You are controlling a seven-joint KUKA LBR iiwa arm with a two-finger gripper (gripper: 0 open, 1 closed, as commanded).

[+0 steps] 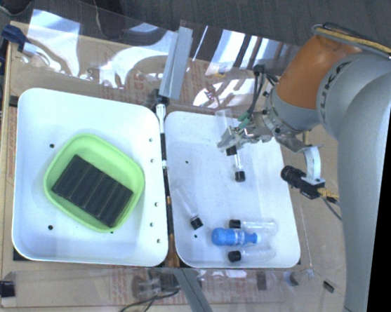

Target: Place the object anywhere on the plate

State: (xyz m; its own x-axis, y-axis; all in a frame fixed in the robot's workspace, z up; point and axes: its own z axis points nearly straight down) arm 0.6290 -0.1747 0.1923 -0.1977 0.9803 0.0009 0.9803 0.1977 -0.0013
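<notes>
Clear plastic vials, one w/ blue cap (226, 237), lie at near end of right bin (287, 212), green plate (131, 172) w/ dark insert in left bin (39, 108), claw (238, 140) above right bin's far end, finger state can't tell.

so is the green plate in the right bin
No, the green plate sits in the left bin, with a dark ridged object lying on it, while the right bin holds small clear tubes.
</notes>
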